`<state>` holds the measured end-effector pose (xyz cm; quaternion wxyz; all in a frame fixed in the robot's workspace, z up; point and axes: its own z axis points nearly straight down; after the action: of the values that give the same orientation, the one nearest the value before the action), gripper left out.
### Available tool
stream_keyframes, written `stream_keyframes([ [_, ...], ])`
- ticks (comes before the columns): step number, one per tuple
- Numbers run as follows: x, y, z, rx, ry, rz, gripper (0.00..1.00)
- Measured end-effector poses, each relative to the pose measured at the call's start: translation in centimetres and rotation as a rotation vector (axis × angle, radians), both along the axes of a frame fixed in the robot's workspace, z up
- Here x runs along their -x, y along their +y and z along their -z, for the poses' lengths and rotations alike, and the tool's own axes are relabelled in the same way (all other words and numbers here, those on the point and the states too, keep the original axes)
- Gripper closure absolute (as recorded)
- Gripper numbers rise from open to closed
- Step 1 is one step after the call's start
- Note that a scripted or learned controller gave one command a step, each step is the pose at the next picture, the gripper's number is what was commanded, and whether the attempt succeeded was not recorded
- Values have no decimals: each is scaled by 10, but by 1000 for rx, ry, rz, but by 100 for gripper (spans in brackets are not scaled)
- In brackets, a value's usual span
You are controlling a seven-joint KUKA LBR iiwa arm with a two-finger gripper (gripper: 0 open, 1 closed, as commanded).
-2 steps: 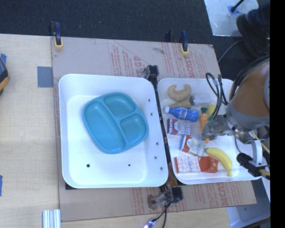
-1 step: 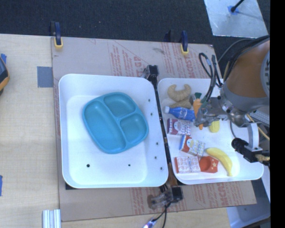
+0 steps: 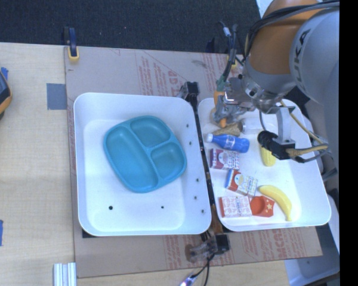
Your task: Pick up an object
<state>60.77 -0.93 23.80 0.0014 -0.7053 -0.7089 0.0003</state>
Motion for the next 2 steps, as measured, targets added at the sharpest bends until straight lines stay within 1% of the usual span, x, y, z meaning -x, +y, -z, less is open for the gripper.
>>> stream_keyframes([
  [1,47,68,21,2,3,-2,100],
  [2,8,-17,25,2,0,3,100],
])
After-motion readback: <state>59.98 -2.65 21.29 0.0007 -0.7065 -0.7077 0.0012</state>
